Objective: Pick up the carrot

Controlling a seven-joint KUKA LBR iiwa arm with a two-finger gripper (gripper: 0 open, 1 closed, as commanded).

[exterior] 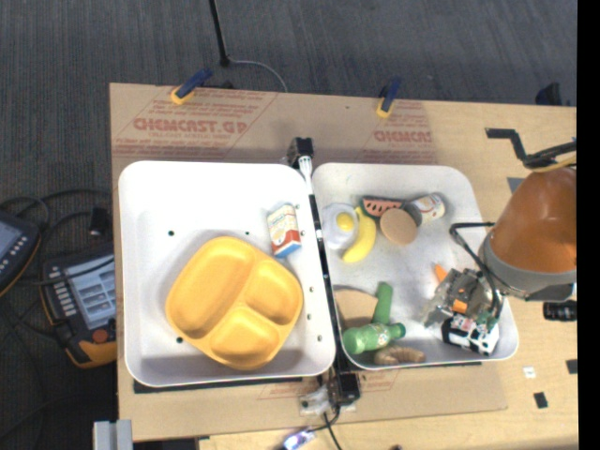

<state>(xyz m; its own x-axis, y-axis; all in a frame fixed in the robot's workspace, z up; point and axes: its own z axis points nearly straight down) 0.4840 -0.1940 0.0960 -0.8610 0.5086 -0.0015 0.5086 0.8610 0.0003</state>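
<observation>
Green bottle [372, 334] lies at the right bin's [412, 172] front; tool [466, 309] hovers just beside the carrot [440, 273], finger state unclear

The pincer [461, 309] hangs low in the right bin [412, 178], just beside the small carrot [439, 272].
</observation>
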